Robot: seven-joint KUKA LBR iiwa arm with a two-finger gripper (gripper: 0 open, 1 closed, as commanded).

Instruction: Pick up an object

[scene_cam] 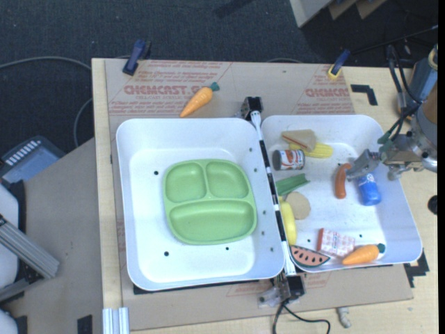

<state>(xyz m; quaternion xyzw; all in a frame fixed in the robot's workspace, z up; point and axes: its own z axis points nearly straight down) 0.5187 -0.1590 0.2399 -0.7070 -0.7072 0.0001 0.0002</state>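
My gripper (377,169) hangs over the right side of the right bin (398,218), open, with nothing between its fingers. A blue bottle-like object (369,189) lies just below it, close to the left finger (361,165). A red sausage (340,181) lies a little to its left. Further left in the same bin are a sandwich (299,138), a yellow corn cob (320,150), a small can (288,160), a green pod (292,184) and a beige round piece (300,205).
A yellow banana (288,220), a watermelon slice (308,257), a red-and-white packet (336,242) and a carrot (361,255) fill the right bin's front. The left bin (139,186) holds a green divided plate (208,202). Another carrot (197,101) lies on the bench behind it.
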